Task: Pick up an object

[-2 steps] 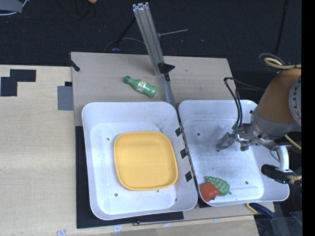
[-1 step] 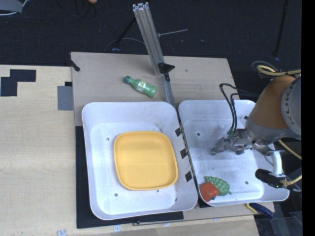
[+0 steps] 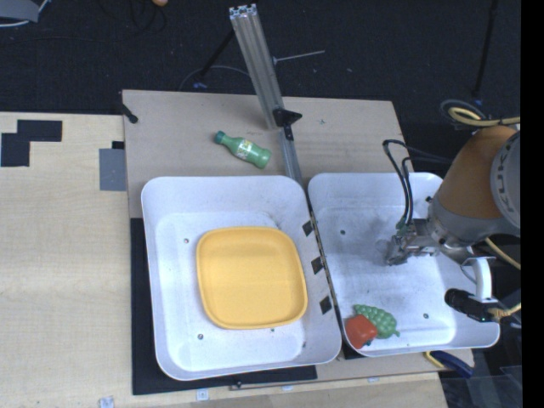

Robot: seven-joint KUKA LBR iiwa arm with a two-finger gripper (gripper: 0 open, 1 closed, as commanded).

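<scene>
The gripper point(image 3: 399, 249) (whether open or closed cannot be told, nothing visibly held) hovers in the right bin point(image 3: 374, 206), the red-and-green toy point(image 3: 368, 325) lying nearer the camera, toward the bin's front-left corner

Green bottle point(image 3: 243, 149) lying on its side on the bench behind the bins. Aluminium rail point(image 3: 263, 58) rising at a slant beside it.

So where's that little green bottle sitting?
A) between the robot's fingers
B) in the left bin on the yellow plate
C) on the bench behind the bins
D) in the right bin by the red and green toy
C: the green bottle lies on its side on the bench, beyond the left bin, outside both bins.
</scene>
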